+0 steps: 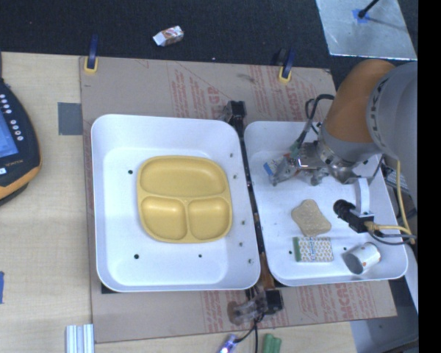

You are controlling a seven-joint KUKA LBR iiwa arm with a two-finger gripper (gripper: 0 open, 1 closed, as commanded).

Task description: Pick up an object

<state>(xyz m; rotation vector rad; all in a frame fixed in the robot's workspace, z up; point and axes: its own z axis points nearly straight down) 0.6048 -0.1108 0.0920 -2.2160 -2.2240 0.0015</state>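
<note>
Pale wooden bench (pixel 44 256) under a brown cardboard sheet (pixel 169 315), carrying two shallow white bins side by side, seen from above at a slant. At the lower right of the frame, in the right bin (pixel 278 219), a white cup (pixel 361 258) lies on its side. Just left of it a small patterned card (pixel 313 250) lies flat, and above the card sits a tan lump (pixel 310 218), near it but apart. The left bin (pixel 117 263) holds a yellow divided plate (pixel 184 197) at centre frame.

Higher up, my gripper (pixel 283 170) hangs over the upper-left part of the right bin, close to the wall between the bins and apart from the lump. I cannot tell whether the claw is apart or together. Beyond, a control pendant (pixel 4 145) sits at far left and a crumpled wrapper (pixel 168 36) lies on the dark floor at the top.

My worry is that a descent from here meets only bare plastic, or scrapes the bin wall. The cup looks likely to roll away, and the card is probably too flat to pinch.
</note>
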